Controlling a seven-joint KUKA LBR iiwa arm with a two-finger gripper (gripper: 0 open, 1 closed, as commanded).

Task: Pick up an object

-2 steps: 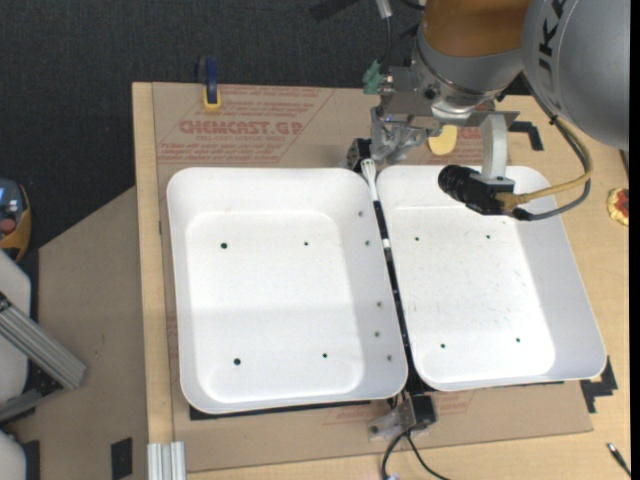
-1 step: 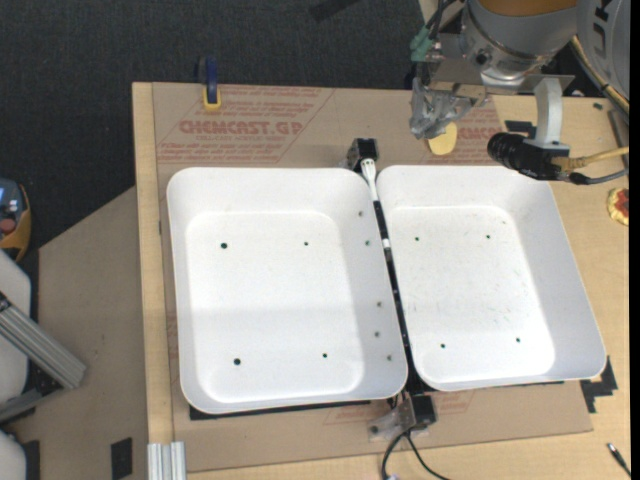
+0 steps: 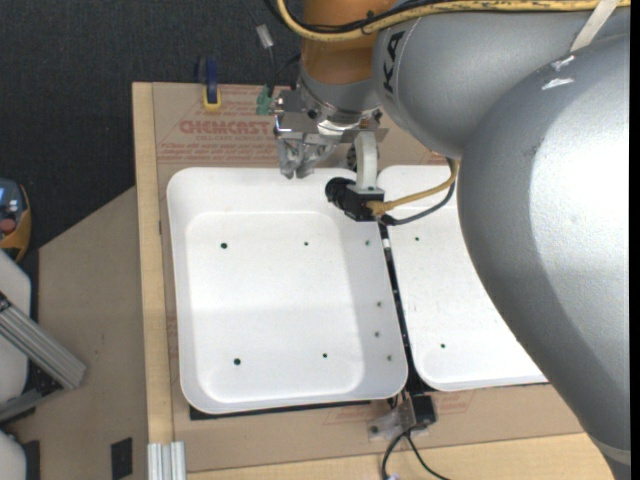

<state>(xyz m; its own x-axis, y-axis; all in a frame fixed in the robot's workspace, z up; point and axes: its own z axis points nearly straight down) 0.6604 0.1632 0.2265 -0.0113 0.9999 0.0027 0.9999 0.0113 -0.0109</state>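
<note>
White left bin (image 3: 200, 298) sits below the pincer (image 3: 295, 163), whose grip I cannot tell.

Bench (image 3: 160, 268): tan board w/ red "CHEMCAST" lettering along far edge. Two shallow white bins sit on it side by side, touching: left bin (image 3: 190, 268) and right bin (image 3: 440, 308). Blue-yellow clamp (image 3: 210, 83) grips board's far edge.

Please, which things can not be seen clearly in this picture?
- Right bin: much of it hidden behind the grey arm.
- The hand, at the left bin's far rim: too small and blurred to judge.
- Any object in the right bin's covered part.
</note>
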